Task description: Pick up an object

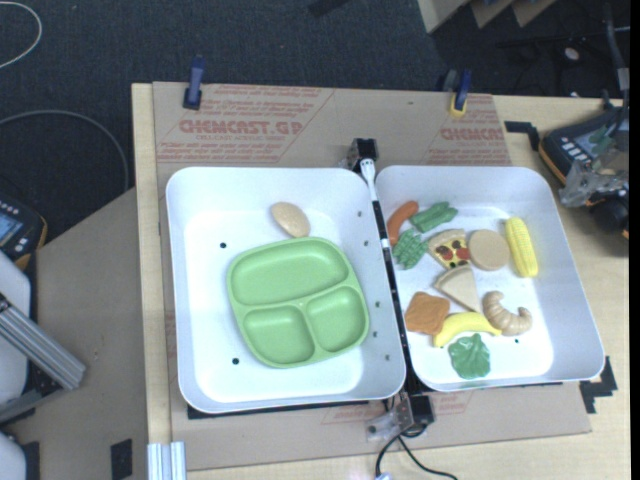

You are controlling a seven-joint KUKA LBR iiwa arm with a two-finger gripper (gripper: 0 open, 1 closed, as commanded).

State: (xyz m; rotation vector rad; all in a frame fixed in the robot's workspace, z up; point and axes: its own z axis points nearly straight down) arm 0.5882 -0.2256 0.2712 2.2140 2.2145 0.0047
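Toy foods crowd your right bin [560,268]: corn cob [520,246] lying lengthwise toward the far rim, banana [462,325] crosswise near the front, pizza slice [450,250] between them. One potato [291,219] sits apart in the left bin [190,268], just beyond the green tray [297,298]. The hand's state you cannot tell. The tabletop [240,123] reads "CHEMCAST".

I read red print on the brown board [300,108] under the bins: "CHEMCAST G.P" behind the left bin [190,268], with smaller lines above and below too blurred to read. The same red print repeats near the right bin [570,298], partly cut off.
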